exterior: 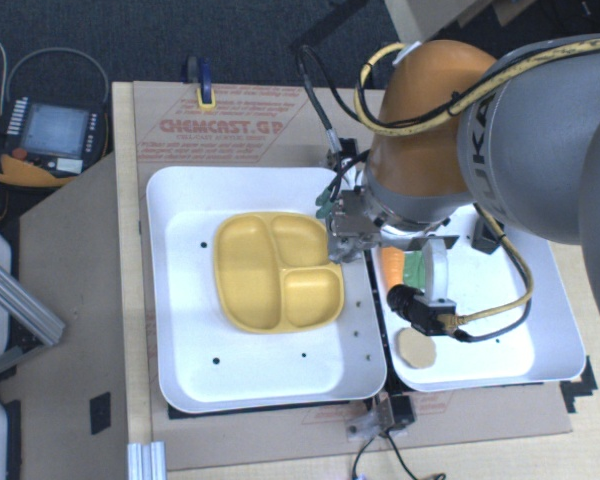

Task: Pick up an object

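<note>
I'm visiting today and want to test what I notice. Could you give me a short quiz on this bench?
1. True or false: the yellow plate lies in the right bin.
2. Which lies nearest the front wall of the right bin? A) the orange piece B) the green piece C) the tan round piece
3. How many sections does the yellow plate have?

Key: 1. False, it lies in the left bin. 2. C. 3. Three.

A yellow divided plate (278,270) lies in the left white bin (180,358).
</note>
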